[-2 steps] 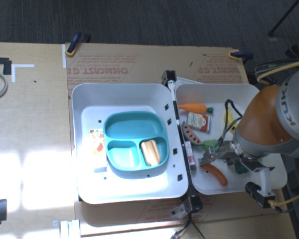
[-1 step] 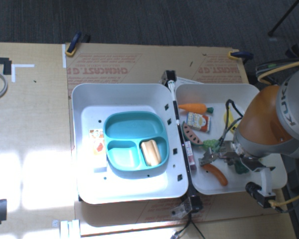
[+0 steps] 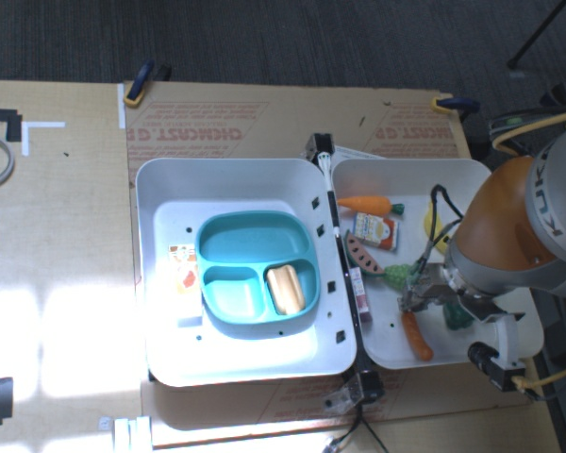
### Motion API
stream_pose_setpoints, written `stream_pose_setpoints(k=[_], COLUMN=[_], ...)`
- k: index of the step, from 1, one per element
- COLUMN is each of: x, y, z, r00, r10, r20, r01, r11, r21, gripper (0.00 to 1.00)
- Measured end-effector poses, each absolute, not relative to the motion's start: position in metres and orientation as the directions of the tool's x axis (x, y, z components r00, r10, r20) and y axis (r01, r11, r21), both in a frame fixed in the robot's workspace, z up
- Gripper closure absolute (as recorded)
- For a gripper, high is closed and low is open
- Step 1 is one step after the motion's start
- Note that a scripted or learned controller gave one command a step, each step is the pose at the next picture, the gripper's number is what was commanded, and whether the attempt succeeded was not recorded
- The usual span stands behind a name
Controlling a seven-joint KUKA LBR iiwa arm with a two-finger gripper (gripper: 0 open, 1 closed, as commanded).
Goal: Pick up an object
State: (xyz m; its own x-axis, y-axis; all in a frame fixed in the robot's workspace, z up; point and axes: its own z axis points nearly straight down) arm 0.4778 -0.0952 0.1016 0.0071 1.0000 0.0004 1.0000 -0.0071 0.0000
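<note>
Nearest candidate object: an orange carrot toy (image 3: pixel 417 337) lying in the right bin (image 3: pixel 472 173), near its front wall. The end effector (image 3: pixel 421 293) sits just above the carrot's upper end, beside a green item (image 3: pixel 397 275); whether it is spread or pinching cannot be told. Recommendation: centre over the carrot's midsection and straddle it across its narrow width before lifting. The cardboard on the bench (image 3: pixel 198 130) carries red print, reversed and not reliably readable. A small packet (image 3: pixel 374 231) bears illegible labelling.

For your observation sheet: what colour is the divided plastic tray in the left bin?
Teal: the divided plastic tray shows best in the camera view.
</note>
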Motion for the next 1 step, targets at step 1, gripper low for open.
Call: stream_pose_setpoints(k=[1], x=[0.4778], y=[-0.0952], z=[0.1015], r00=[0.007], r10=[1.000], r20=[0.000], r01=[1.000], r11=[-0.007], r21=[0.000], gripper=[0.00])
